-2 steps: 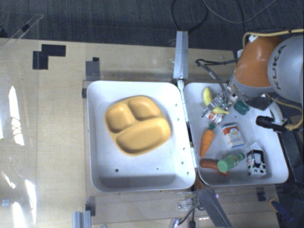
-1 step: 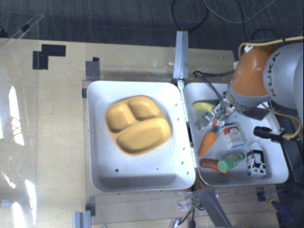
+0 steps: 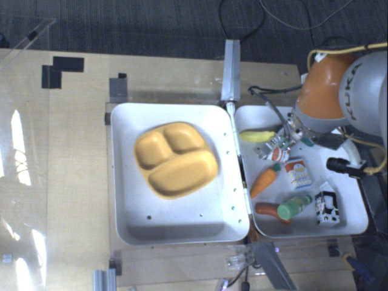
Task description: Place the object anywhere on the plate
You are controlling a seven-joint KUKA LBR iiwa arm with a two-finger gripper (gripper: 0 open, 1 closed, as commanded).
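Pick step: the gripper (image 3: 280,144) sits low in the right bin (image 3: 348,223), beside the banana (image 3: 256,136); finger state cannot be told. Next: grasp, then carry to the plate (image 3: 176,158).

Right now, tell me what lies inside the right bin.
The right bin holds a banana, carrot, juice carton, green bottle and cow-print carton. The arm covers its far corner.

Light wood surface (image 3: 60,180) catching glare at left; dark carpet floor (image 3: 121,17) running behind w/ black cables (image 3: 242,17) trailing.
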